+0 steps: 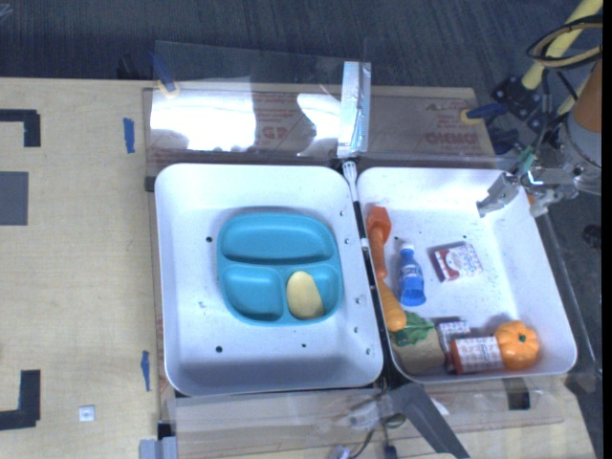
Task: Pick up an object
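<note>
**Hand at right bin's far-right corner, nothing picked yet**

Hand [504, 191] hovering over far-right corner of the right shallow white bin [559, 299], grey arm reaching in from desk's right edge. Too small and blurred to tell how far open; nothing visible between the fingers.

Candidates, all in right bin:
- Small red-and-white flat packet [455, 260], mid-bin, nearest to hand, lying clear of neighbours. Probably light and thin, likely flexible; hard to get under, so pinch across short edges.
- Blue plastic bottle with white cap [410, 275], lying on its side just beside the packet. Likely light, stiff, smooth; may roll. Grip across the body.
- Orange carrot-shaped toy [383, 256] along the bin's left wall, touching or nearly touching the wall: poor finger clearance.
- Green leafy toy [412, 331], red-labelled can [471, 351], small orange pumpkin [517, 343], crowded along the near edge. Can and pumpkin touching; risk of knocking one while closing on the other.

Best bet by judgement: packet or bottle, open space around both.

Left white bin [182, 285] holding blue divided plastic tray [268, 256] with yellow lemon-shaped object [304, 295] in its near-right compartment. Well apart from hand.
</note>
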Tool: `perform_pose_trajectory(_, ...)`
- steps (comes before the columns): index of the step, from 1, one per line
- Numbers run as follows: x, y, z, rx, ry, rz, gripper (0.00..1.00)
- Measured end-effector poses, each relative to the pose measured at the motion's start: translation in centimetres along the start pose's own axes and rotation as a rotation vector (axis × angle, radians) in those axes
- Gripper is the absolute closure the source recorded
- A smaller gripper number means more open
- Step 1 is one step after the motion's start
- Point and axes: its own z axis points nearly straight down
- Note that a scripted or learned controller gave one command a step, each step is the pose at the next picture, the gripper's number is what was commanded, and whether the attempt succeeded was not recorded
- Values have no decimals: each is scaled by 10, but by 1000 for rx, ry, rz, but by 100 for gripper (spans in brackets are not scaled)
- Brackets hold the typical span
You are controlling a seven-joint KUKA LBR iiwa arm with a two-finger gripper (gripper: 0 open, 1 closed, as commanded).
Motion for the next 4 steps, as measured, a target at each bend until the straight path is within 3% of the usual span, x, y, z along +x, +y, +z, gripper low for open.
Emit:
perform_pose_trajectory(1, 40, 5, 88, 3, 1, -249, 0)
perform_pose_trajectory(2, 73, -2, 129, -6, -3, -355, 0)
perform_pose_trajectory(3, 91, -73, 128, -6, -1, -382, 0)
perform_pose_trajectory(4, 89, -14, 128, -8, -3, -350, 0)
